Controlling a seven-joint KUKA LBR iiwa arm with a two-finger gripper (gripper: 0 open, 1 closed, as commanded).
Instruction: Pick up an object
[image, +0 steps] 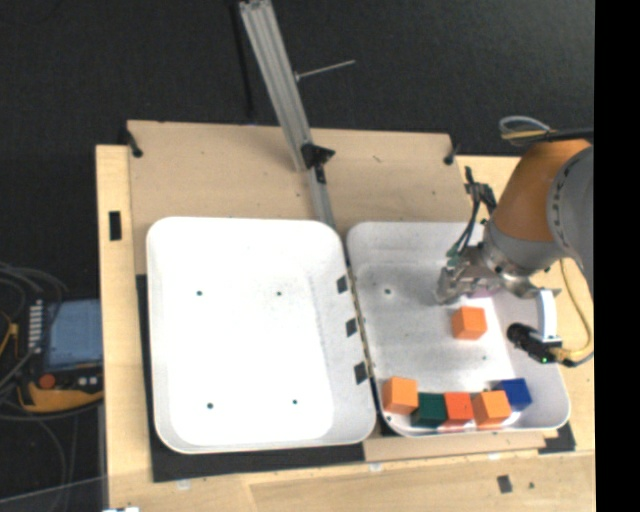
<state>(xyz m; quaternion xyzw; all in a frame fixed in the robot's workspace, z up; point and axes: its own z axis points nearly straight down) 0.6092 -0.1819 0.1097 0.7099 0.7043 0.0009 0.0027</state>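
Nothing is lifted yet: the gripper (458, 283) is seen low in the right bin (400, 270), just beside a lone orange block (468, 322), whether it is wide or narrow cannot be told, and the grasp remains to be made.

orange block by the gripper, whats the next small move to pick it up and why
Probably shift the gripper slightly toward the lone orange block before descending: it sits just beside that block in the right bin, not over it, and the block stands apart from the row of blocks at the bin's near edge.
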